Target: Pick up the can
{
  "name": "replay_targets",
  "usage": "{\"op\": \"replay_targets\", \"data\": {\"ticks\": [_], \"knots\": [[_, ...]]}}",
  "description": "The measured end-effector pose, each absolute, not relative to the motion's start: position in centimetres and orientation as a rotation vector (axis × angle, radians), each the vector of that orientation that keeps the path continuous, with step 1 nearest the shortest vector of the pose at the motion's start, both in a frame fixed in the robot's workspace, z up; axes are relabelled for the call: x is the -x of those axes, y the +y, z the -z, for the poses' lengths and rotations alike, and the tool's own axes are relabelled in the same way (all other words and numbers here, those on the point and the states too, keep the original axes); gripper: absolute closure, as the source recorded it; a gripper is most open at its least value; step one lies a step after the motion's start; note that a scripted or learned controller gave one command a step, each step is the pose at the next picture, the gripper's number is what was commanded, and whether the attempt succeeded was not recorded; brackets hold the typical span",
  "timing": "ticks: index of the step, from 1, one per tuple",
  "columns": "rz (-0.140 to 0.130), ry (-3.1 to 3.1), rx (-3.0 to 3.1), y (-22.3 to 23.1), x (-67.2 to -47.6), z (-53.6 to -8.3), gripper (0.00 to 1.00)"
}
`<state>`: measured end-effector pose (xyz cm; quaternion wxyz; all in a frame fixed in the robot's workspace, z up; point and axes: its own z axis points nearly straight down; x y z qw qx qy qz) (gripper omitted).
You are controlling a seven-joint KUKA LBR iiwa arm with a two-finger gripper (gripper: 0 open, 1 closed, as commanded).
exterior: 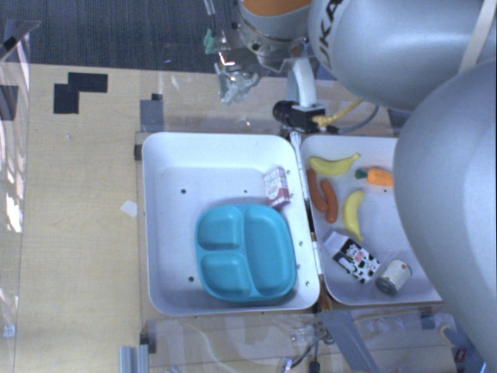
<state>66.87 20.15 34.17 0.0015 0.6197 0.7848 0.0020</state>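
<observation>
Gripper (pixel 233 80) hangs above the bench beyond the left bin (pixel 167 208); from where I stand I cannot tell its state. Down in the right bin (pixel 388 298), the can (pixel 393 277) lies at the near edge, beside a black-and-white carton (pixel 356 259).

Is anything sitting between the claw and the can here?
Yes. The claw hangs beyond the left bin's far rim; the can lies in the right bin's near corner. Sausages, bananas and a black-and-white carton lie between.

"KUKA" in black letters on the grey arm (pixel 365 33), partly cut off; nothing else legible.
</observation>
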Motion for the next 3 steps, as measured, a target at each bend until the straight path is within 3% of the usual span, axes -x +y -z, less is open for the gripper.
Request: {"op": "replay_targets", "data": {"ticks": [2,3], "knots": [[-0.009,2.833,-1.342,22.2,-66.9,-34.9,1.00],[-0.008,3.091,-0.522,22.2,-64.5,-33.6,1.00]]}}
